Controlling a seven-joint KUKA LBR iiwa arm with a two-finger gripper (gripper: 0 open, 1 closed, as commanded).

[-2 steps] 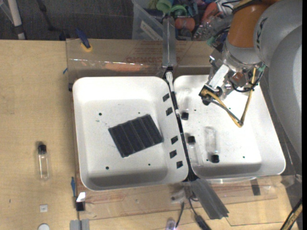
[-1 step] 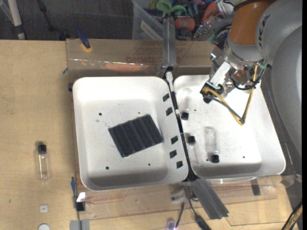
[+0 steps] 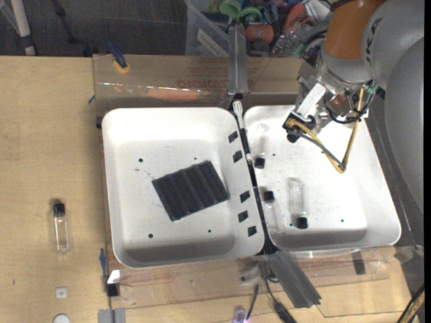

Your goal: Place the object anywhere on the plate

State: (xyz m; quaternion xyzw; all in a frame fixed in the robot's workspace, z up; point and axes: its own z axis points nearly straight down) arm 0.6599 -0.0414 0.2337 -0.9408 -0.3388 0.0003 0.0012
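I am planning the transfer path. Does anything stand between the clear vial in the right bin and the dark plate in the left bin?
Yes. The adjoining bin walls run between the clear vial and the dark ribbed plate, so the vial would likely need lifting over them.

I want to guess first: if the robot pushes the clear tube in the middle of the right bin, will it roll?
Probably: the tube looks round and lies on its side in the right bin, so a sideways nudge may roll it. It looks small, likely light. Its clear wall might be slippery.
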